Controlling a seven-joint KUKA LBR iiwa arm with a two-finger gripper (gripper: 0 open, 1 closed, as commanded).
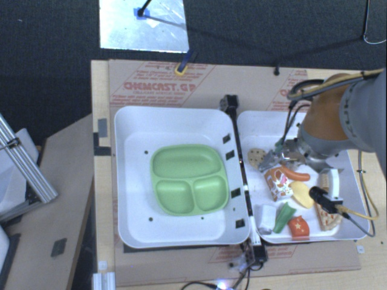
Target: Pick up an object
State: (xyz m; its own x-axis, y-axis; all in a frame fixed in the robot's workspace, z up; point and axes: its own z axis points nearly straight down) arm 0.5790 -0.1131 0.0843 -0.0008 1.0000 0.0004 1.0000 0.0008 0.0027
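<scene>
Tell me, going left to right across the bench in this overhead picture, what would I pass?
Left white bin → green divided plate → right bin's cookie → white carton → slice of pizza.

arm (357, 110) cut off at right edge, right bin (260, 122) partly hidden behind arm
</scene>
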